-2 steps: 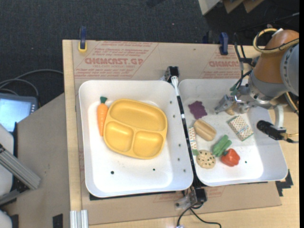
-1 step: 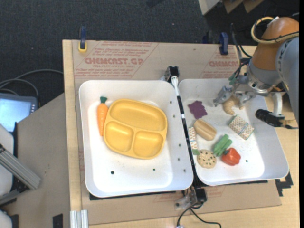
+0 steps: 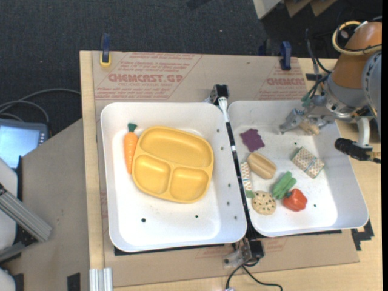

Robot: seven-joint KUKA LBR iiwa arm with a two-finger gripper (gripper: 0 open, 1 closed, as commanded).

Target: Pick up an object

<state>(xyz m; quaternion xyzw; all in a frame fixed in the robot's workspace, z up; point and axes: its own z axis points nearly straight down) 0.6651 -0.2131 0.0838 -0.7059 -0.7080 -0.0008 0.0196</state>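
My gripper (image 3: 298,121) hangs low over the far part of the right bin (image 3: 345,208), reaching in from the right under the orange-banded wrist. Below it in that bin lie a purple piece (image 3: 252,139), a tan bread roll (image 3: 262,165), a patterned little block (image 3: 307,162), a green vegetable (image 3: 282,184), a red pepper (image 3: 295,200), a chocolate-chip cookie (image 3: 263,203) and a striped wafer (image 3: 245,176) by the left wall. The gripper is up and right of the purple piece and apart from it.
The left bin (image 3: 170,226) holds a yellow divided plate (image 3: 173,163) and an orange carrot (image 3: 130,149) along the plate's left side. A black cable and clip (image 3: 219,93) sit at the far end of the ridge between the bins. Blue clamps hold the board's far edge.
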